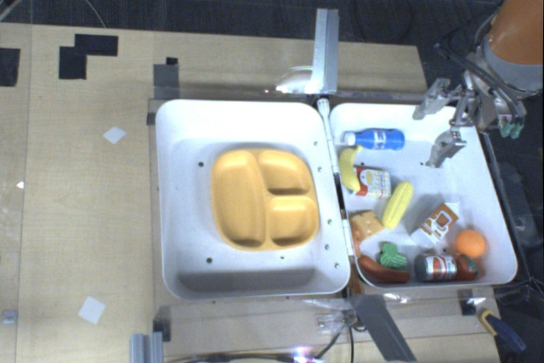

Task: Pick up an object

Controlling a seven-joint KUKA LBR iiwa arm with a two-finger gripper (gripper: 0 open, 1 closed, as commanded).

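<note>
- Camera view: gripper [448, 125] hangs over the upper part of the right bin [501, 221], fingers spread apart, nothing between them.
- Nearest candidate: blue bottle [375, 138], lying on its side near the bin's top-left corner, just beside the banana [347, 168].
- Handling judgement: likely light, stiff, smooth plastic (may roll or slip); grip across the middle of the body.
- Left bin holds a yellow tray [262, 198].

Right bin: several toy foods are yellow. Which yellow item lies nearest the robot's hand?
The corn cob, lying slanted mid-bin. The banana hugs the left wall, farther from the hand.
</note>
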